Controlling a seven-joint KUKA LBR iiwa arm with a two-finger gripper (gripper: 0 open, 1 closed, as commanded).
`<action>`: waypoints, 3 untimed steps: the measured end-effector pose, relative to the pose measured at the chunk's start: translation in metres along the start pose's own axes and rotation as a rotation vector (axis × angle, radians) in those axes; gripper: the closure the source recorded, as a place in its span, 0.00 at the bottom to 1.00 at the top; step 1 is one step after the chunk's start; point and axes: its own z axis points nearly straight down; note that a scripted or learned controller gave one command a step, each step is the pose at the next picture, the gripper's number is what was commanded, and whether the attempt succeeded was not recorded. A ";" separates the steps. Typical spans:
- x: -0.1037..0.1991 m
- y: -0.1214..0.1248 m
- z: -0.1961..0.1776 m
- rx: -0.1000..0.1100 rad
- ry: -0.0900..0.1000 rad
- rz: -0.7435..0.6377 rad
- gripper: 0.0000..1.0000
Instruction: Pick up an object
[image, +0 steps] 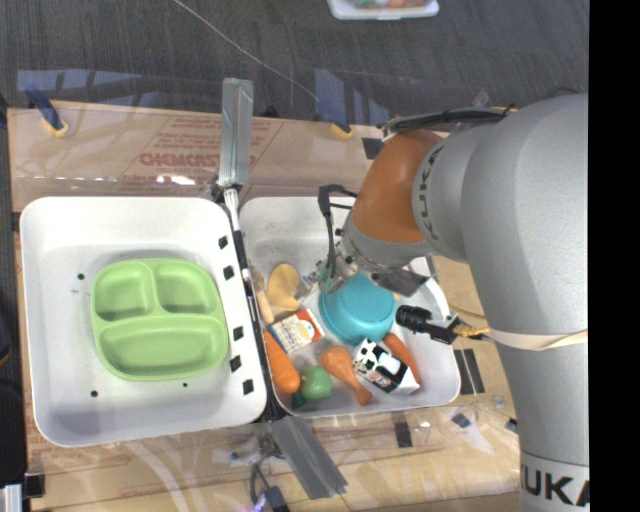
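Presently, two white bins: the left bin (40, 300) holds one green divided plate (157, 318); the right bin (280, 215) holds one teal bowl (357, 310), two carrots (283, 368), one cow-patterned toy (377, 366). The tool (345, 268) sits just above the bowl; its opening cannot be told.

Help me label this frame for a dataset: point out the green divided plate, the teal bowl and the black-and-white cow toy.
green divided plate (157, 318): camera view, on the ridge between its compartments.
teal bowl (357, 311): camera view, on its outer wall.
black-and-white cow toy (377, 366): camera view, on its spotted body.
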 end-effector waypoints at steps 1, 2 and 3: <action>0.009 -0.035 -0.076 -0.008 -0.006 0.098 1.00; -0.021 0.008 -0.106 -0.004 -0.004 -0.043 1.00; -0.047 -0.077 -0.062 0.001 0.000 0.161 1.00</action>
